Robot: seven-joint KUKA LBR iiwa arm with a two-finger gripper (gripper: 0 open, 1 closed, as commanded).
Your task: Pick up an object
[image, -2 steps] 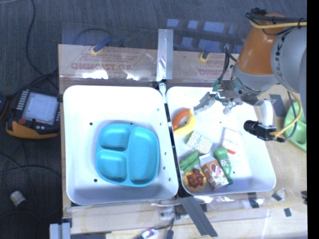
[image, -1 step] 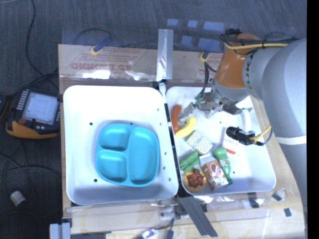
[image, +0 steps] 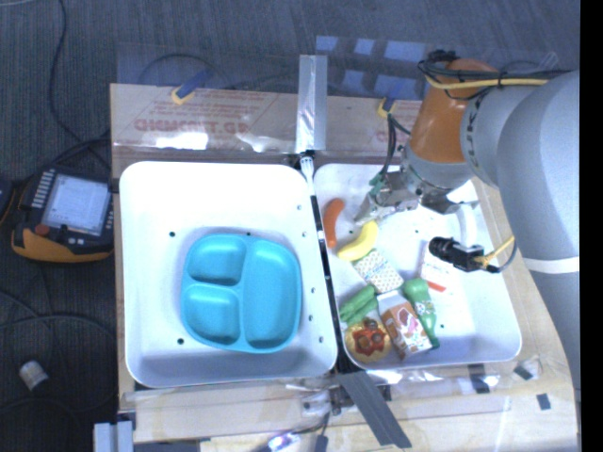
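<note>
Here, the grey arm's pincer (image: 388, 194) hangs low in the right white plastic bin (image: 499, 299); whether its tips are apart or together cannot be told. Just below it lies a curved yellow toy banana (image: 359, 244), with a slim orange carrot-shaped toy (image: 333, 222) to its lower left. Farther below sit a checked packet (image: 380, 271), a green pepper-like toy (image: 357, 302) and a small printed carton (image: 405, 330). Well to the left, a blue divided plastic tray (image: 240, 290) rests in the other bin. The crowding is the risk: a descent between banana and carrot could nudge both aside, and the banana's smooth curve may slip free.
</note>
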